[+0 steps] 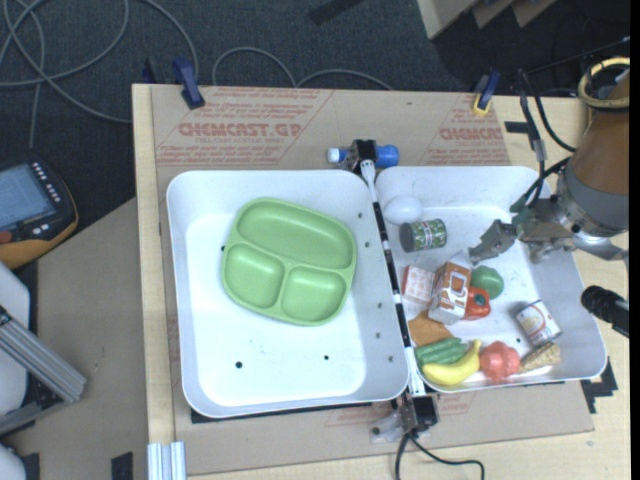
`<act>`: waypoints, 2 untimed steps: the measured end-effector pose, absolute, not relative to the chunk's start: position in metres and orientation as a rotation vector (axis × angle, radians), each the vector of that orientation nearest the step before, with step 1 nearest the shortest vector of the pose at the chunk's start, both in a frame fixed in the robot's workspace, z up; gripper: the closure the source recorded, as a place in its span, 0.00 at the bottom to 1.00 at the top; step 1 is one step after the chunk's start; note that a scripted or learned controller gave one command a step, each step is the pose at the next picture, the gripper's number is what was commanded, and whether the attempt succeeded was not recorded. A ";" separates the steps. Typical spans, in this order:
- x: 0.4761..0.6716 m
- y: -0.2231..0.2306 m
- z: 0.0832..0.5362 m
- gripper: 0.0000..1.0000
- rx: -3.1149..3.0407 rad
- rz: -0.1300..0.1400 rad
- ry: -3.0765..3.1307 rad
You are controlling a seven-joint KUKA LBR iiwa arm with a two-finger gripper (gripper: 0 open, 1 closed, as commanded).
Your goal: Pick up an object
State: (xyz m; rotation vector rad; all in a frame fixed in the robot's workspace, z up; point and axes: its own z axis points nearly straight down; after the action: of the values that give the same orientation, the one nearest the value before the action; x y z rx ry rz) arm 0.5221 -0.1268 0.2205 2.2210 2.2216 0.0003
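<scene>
Camera view looks down on two white bins side by side on a cardboard-topped bench. Left bin (200, 368) has just a green divided plate (288, 261) sitting in its upper middle, plenty of bare white floor around and below it.

Right bin (560, 298) is the crowded one. Toward its lower half there's a whole cluster: a small pink-and-white packet (417, 284), a red-and-white carton (451, 293) touching it, a green round thing (487, 280) and a red piece (477, 305) right beside the carton, an orange wedge (427, 331), a green pepper-like thing (444, 352), a yellow banana (451, 369), a reddish fruit (500, 361) and a small labelled can (536, 321) near the right wall. Higher up sit a white ball (403, 209) and a dark green can (424, 235) lying on its side, just beside the divider between the bins.

Gripper (497, 240) comes in from the right, hovering over the upper middle of the right bin, just above the green round thing and right of the dark can. Honestly can't tell whether the claw is open or closed, and I see nothing in it.

Open floor in that bin is mostly the top right strip.
</scene>
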 end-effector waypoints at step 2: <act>0.560 -0.105 0.088 0.00 2.220 0.006 2.222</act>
State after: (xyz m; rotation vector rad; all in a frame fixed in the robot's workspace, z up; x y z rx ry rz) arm 0.5600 -0.1051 0.0880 2.2199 2.2216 0.0063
